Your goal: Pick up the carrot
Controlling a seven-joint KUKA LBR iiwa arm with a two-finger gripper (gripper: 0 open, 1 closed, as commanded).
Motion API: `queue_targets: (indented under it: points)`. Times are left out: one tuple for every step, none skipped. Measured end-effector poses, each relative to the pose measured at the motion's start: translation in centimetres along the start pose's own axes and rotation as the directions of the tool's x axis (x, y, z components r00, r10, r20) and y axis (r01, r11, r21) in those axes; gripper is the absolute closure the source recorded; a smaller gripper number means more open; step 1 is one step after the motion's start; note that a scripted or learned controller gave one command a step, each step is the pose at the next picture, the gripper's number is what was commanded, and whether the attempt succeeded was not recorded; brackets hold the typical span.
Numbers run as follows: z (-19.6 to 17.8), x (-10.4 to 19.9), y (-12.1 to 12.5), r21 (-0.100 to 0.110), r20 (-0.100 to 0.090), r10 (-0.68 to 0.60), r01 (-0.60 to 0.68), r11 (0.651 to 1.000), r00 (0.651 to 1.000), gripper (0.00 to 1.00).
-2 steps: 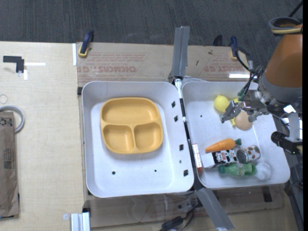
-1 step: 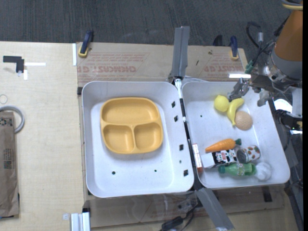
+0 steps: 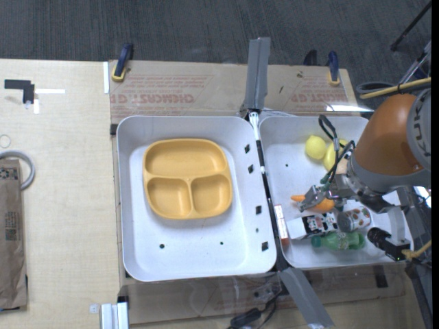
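Printed in red on the cardboard sheet (image 3: 206,88) along the counter's far edge, upside down, roughly "CHEMCAST GP", repeated fainter toward its right end; small print on the brown paper bag (image 3: 12,232) at the counter's left edge too blurred for reading.

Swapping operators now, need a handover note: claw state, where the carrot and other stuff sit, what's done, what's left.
Claw: down in the right bin, right over the carrot. Cannot tell whether it is open or shut, nor whether it has the carrot.
Carrot: low in the right bin, orange tip poking out to the claw's left, apparently not lifted.
Other items in the right bin: yellow lemon toward the back, green bottle and a small can toward the front.
Left bin: holds a yellow divided plate.
Done: arm has reached the carrot.
Left: confirm the grasp, lift the carrot.
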State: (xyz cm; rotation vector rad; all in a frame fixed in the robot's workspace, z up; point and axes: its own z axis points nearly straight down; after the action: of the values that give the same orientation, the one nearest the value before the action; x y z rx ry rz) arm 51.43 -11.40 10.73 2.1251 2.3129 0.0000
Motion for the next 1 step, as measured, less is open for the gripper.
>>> queue_targets:
  points:
    - [1.56, -0.64, 2.09, 0.0, 0.0, -0.215, 0.215, 0.977, 0.977, 0.0]
